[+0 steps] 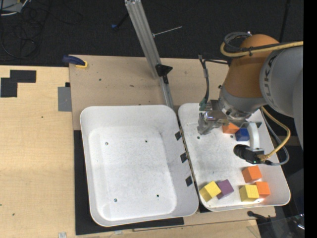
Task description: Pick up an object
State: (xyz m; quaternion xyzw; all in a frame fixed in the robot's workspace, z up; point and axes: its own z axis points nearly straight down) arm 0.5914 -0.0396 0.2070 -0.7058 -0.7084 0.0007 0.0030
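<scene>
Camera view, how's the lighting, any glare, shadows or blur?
Camera view: even, soft light, no harsh glare on the left white plastic bin; faint shadow along its near side; dark background beyond the bench; small coloured blocks like the yellow cube look slightly soft.

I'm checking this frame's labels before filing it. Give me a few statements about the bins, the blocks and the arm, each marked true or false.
1. All the blocks lie in the right bin. True.
2. A purple block touches a yellow block. True.
3. The gripper hangs over the left bin. False: it is over the right bin's far end.
4. The blue block sits in the near right corner. False: it lies beside the arm, toward the far end.
</scene>
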